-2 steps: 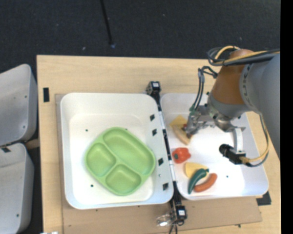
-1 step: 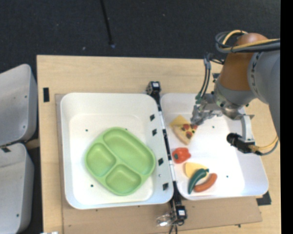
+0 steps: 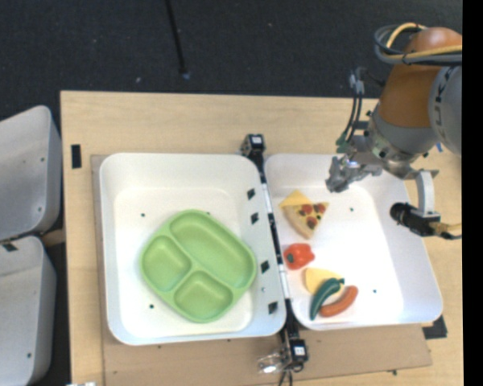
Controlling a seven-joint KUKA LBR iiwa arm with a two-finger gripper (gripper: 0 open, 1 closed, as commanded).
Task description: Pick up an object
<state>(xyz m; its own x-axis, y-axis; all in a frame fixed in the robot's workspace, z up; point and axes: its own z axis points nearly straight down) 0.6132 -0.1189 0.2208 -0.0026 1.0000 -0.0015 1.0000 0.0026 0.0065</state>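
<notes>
Over the right bin (image 3: 402,296), your gripper (image 3: 339,179) hangs above bare floor, whether apart or together you cannot tell; the pizza slice (image 3: 304,212) lies near, toward the divider, so shift toward it and descend squarely, clear of the tomato (image 3: 299,255).

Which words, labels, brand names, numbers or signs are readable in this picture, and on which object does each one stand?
No readable text.
The green divided plate, the pizza slice toy and the other toy foods carry no lettering.
The small black clips between the two bins and the arm's orange band show no marking that is large or sharp enough to read.
</notes>
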